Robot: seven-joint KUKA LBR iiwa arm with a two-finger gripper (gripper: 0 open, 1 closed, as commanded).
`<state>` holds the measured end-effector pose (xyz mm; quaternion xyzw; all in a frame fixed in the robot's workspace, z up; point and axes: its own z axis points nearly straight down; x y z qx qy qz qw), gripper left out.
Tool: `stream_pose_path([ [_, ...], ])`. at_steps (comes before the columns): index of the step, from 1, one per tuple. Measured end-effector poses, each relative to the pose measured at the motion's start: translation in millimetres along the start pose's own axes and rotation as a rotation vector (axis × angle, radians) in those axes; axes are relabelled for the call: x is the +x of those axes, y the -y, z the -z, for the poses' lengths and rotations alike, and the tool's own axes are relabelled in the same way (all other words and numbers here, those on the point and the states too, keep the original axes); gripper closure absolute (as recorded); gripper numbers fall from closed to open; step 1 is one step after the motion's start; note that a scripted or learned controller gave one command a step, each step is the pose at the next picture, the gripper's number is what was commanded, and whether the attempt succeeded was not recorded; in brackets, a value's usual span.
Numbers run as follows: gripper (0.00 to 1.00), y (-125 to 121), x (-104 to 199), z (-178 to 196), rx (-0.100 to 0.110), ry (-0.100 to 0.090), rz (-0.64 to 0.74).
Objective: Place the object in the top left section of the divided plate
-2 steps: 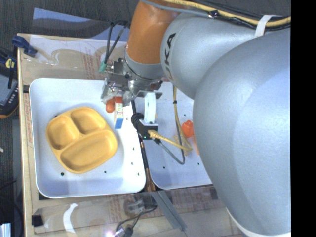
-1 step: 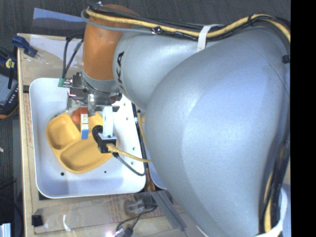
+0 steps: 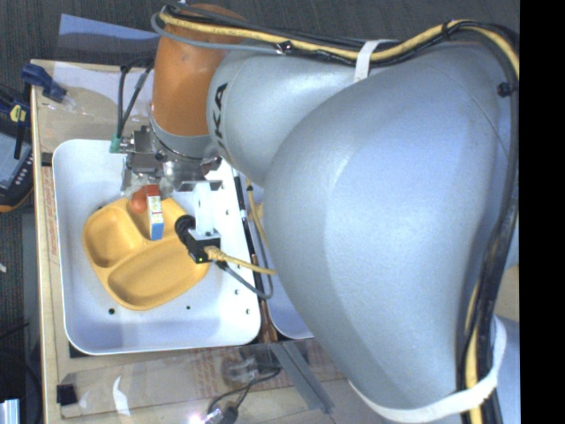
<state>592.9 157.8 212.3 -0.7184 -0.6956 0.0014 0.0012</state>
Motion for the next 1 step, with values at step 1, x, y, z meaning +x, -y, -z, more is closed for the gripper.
stream_pose_path([
  [1, 0.00, 0.0, 0.3, 0.2, 0.000, 0.000, 0.001],
])
